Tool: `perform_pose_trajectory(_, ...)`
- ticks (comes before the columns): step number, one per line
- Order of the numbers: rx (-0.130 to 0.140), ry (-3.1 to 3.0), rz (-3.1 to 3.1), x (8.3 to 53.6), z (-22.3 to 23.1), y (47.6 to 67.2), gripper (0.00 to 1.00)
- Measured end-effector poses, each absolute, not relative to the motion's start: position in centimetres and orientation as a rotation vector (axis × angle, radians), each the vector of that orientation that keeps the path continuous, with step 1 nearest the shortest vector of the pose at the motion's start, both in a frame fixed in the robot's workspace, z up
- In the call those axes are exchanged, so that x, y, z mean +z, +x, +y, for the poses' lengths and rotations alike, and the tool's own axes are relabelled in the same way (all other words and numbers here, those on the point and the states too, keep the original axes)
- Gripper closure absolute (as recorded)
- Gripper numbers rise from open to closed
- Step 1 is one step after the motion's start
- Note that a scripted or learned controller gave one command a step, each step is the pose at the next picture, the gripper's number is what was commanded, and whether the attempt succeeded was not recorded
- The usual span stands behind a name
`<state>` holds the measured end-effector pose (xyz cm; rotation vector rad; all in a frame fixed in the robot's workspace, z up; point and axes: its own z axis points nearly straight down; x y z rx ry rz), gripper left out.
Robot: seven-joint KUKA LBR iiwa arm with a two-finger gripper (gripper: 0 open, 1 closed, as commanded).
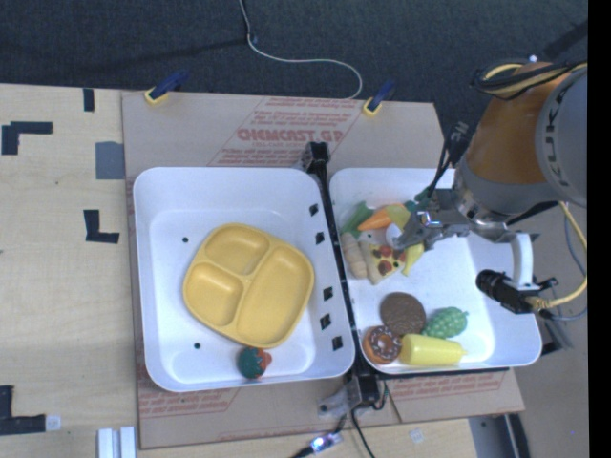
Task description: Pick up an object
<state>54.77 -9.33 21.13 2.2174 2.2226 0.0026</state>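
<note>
My gripper (417, 229) hangs over the right bin (496, 284), at its upper middle, just right of a heap of small toy foods. In that heap lie an orange carrot (377, 220), a green piece (356, 217), a pale tan piece (355, 256) and a small red-dotted piece (386, 259). Nothing shows between the fingers. Near the bin's front lie a brown round cookie (402, 312), a doughnut (381, 344), a yellow piece (430, 350) and a green bumpy piece (446, 322).
The left bin (158, 256) bears a yellow divided plate (248, 284) and a small green and red toy (253, 362) at its front. A black divider (327, 246) runs between the bins. The arm's grey and orange body (520, 151) looms over the right bin's far right.
</note>
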Motion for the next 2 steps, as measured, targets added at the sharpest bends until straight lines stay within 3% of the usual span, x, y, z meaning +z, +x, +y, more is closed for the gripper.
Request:
perform_pose_trajectory(1,0.0,2.221,2.224,22.4,-9.2,54.8,1.0)
perform_pose_trajectory(2,-0.006,2.225,2.225,21.7,-7.4,50.2,1.0)
